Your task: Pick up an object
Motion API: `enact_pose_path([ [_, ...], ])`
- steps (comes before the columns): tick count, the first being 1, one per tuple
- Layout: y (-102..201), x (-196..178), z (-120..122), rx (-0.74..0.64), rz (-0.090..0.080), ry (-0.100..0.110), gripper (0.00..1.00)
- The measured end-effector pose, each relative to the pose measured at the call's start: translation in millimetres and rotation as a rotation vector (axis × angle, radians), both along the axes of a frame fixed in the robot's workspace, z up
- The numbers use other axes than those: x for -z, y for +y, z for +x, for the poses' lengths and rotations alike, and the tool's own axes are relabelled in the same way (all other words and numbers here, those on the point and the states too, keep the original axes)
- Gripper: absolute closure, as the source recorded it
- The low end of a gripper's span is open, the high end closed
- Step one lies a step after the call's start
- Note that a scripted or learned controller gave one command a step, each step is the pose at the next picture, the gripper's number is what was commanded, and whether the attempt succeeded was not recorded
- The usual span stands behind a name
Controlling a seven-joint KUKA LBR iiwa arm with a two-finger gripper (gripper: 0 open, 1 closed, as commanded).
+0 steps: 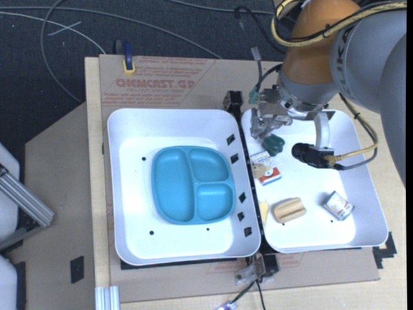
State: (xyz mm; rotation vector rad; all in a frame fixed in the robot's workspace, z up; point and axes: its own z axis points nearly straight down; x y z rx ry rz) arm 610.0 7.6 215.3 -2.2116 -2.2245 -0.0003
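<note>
My gripper (263, 126) hangs low over the far left corner of the right bin (361, 173), under the orange band of the arm. A small teal object (275, 144) lies right beside it, touching or nearly touching its tip. Just in front of that sits a small red-and-white box (266, 172) against the bin's left wall. A tan block (288, 210) lies toward the near edge, and a small white-and-grey can (338, 205) lies to its right.
The left bin (129, 173) holds a blue divided plate (192, 184). A black fitting with a yellow cable (311, 154) hangs from the arm over the right bin's middle. The divider between the bins runs close to the gripper's left.
</note>
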Motion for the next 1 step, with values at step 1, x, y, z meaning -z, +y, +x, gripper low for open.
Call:
enact_pose_path([
  [1, 51.8, -11.8, -5.0, -0.001, 0.0, -0.005, 1.0],
])
